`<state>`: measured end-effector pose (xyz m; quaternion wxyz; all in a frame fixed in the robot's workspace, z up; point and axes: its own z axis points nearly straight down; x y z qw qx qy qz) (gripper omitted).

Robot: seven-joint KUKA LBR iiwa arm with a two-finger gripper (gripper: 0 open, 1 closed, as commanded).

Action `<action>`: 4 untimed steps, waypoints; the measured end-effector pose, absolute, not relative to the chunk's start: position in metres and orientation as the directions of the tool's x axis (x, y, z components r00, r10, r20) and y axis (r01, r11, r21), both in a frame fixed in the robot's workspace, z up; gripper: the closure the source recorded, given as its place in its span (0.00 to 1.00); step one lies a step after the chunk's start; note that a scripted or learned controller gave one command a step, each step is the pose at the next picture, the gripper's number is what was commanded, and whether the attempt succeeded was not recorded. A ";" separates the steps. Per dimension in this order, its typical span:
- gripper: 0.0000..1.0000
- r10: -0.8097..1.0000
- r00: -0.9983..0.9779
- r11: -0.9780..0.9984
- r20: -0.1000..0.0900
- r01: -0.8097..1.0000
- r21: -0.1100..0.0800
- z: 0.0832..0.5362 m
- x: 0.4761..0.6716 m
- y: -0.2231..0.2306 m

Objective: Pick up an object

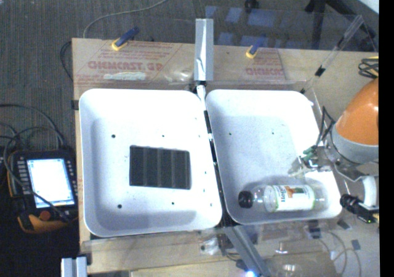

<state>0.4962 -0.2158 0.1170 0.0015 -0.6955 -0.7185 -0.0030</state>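
Bench setup: two shallow white bins side by side on a brown board [154, 63], viewed from above at a slant.

Left bin [92, 146]: holds one dark rectangular grid-like pad [159, 167], ribbed w/ vertical slats, lying flat approx. at the bin's centre. It is apart from all four walls.

Right bin [258, 122]: holds one clear plastic bottle [286, 197] w/ a black cap [245, 198] and a label showing green and red-orange print. Bottle lies on its side along the near wall, cap pointing toward the left bin. Upper part of this bin's floor is bare.

Arm: enters from the right; orange band [363, 119] sits above the bin's right wall, grey wrist section below it. Gripper [308, 160] is at the right bin's right edge, just above and beside the bottle's base end. Metal and green parts are visible at the tip, but the detail is too small and cluttered; gripper state: cannot tell. Bottle lies on the bin floor, not lifted. Contact btw. gripper and bottle: cannot tell.

Surroundings: handheld controller w/ a lit screen [47, 181] on the floor left of the bench; yellow clamps [124, 38] at the board's far edge; a grey upright post [204, 51] btw. the bins at the far side.
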 end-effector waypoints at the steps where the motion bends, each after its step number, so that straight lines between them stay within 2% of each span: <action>1: 1.00 0.998 0.069 -0.069 -0.003 0.998 0.000 0.208 0.523 -0.207; 2: 0.00 0.998 0.069 -0.069 -0.003 0.998 0.000 0.208 0.523 -0.208; 3: 0.00 0.989 0.146 -0.146 0.000 0.989 -0.001 0.223 0.484 -0.213; 4: 0.00 0.998 -0.061 0.061 0.002 0.998 -0.003 0.104 0.483 -0.169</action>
